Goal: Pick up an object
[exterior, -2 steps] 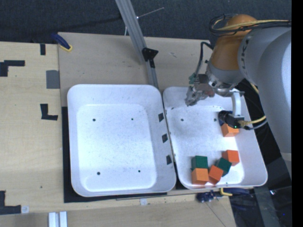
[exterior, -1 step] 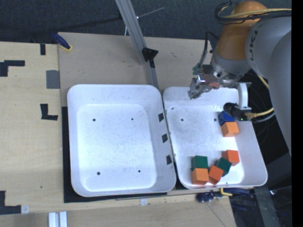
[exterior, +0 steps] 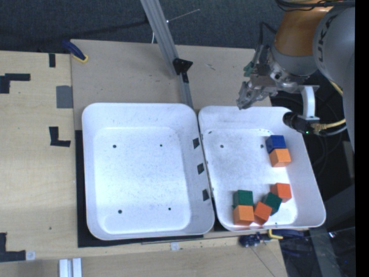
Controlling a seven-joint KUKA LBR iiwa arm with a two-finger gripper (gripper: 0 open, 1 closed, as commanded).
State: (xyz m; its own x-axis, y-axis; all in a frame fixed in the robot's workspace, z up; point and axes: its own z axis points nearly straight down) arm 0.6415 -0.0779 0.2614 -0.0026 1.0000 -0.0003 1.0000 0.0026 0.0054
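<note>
Hovering at the upper right of the frame, the hand (exterior: 249, 98) sits above the far rim of the right bin (exterior: 230, 172), just past its top edge. It carries nothing, and whether it is released or clenched I cannot tell from this slant.

All the blocks lie lower in the frame than the hand, inside the right bin. Nearest is a pair against the bin's right wall: a blue cube (exterior: 276, 143) with an orange cube (exterior: 280, 157) touching it just below. Further down, near the bin's bottom edge, sits a cluster: a green cube (exterior: 244, 198) atop or against an orange block (exterior: 243, 214), a second orange block (exterior: 262, 212) tilted beside it, a dark green block (exterior: 273, 202) and another orange one (exterior: 281, 190).

The left bin (exterior: 138, 172) lies to the left on the tabletop (exterior: 115, 68).

By my judgement, the blue cube is the shortest reach: down-frame and slightly right of the hand.
</note>
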